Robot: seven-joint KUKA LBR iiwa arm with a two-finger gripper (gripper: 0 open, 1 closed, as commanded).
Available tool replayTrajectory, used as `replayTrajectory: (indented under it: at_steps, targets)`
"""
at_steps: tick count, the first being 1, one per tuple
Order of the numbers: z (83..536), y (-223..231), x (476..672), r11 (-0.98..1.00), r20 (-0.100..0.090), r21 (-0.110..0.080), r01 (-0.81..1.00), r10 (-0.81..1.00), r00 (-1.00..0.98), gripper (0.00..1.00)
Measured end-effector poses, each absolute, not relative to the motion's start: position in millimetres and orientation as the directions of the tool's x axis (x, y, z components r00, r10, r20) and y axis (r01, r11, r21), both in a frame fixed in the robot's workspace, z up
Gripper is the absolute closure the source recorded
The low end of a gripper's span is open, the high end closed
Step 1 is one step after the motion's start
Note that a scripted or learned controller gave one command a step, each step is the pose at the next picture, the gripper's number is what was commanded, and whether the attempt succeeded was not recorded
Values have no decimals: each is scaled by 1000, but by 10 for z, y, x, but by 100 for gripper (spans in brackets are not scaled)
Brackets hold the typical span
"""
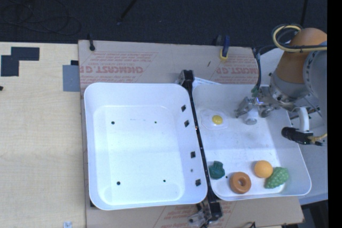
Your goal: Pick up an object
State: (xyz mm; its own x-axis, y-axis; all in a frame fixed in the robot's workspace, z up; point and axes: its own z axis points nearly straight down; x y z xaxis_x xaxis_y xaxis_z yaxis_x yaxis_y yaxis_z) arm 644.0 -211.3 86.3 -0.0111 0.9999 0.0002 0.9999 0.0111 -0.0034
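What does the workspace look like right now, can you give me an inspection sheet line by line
Surface: left bin and right bin side by side on cardboard.
Job's things: fried egg toy, orange ball, doughnut, green bunch, dark green piece, all in the right bin.
Clutter: nothing seen.
Grippers: gripper low over the right bin's far side, touching no toy.
Cables: yellow loop on the arm.
Surroundings: blue clamp, dark floor behind.

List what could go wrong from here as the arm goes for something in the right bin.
1. The gripper hangs over bare floor beside the fried egg; closing there would likely catch nothing.
2. The egg lies flat, so fingers may slide over it.
3. The doughnut, orange and green grapes crowd the near wall of the right bin; a grab there may push neighbours or hit the rim.
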Motion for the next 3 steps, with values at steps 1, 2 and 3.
replayTrajectory:
  at_steps: [1, 2, 3]
  targets:
    - [977, -2110, 6443, 14, 0, -3, 1000, 1000, -14, 100]
    - [977, -2110, 6443, 15, -1, -4, 1000, 1000, -15, 0]
    - [874, -2118, 6441, 12, -1, -3, 1000, 1000, -12, 0]
